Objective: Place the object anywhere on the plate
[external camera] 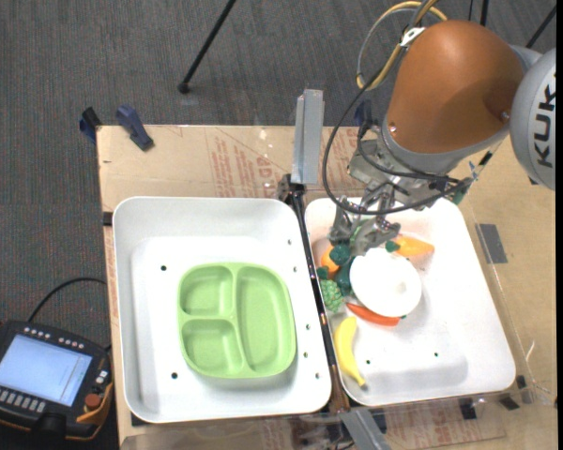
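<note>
Within the right bin, the gripper hangs low over a toy cluster (white bowl, carrot, banana). Its finger spacing cannot be told, possibly because cables obscure it. Arm enters from upper right, orange band uppermost. Green plate lies in the left bin, well apart.

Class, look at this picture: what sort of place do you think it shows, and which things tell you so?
Probably a robotics lab test bench: a grey and orange robot arm reaches over two shallow white bins, and a handheld control pendant with a screen lies on the carpeted floor.
</note>
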